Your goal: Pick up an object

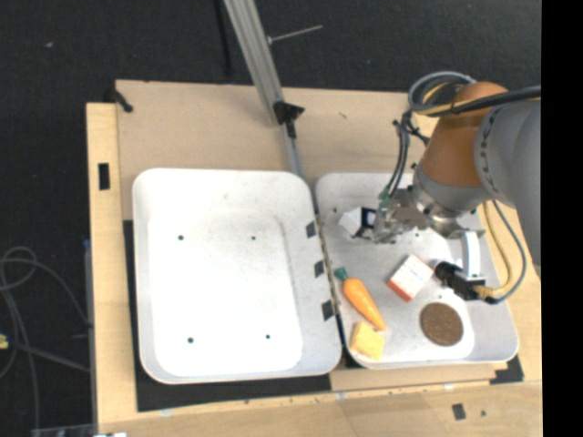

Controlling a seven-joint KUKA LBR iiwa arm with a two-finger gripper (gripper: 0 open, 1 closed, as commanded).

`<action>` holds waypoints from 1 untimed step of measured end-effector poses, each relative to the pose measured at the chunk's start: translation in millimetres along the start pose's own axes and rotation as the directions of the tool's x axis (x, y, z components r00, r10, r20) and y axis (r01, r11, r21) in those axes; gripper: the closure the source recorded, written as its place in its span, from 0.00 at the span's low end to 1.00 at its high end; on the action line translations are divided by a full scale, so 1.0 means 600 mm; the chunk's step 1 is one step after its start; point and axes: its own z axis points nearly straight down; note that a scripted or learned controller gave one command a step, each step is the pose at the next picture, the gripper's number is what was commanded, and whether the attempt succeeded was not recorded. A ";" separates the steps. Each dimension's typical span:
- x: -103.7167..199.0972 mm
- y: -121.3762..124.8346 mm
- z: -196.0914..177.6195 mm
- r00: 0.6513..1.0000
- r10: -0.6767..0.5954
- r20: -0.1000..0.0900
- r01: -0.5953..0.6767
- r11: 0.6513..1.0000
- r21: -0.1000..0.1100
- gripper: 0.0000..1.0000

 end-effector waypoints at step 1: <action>0.000 0.009 -0.074 1.000 -0.009 -0.002 0.009 1.000 0.013 1.00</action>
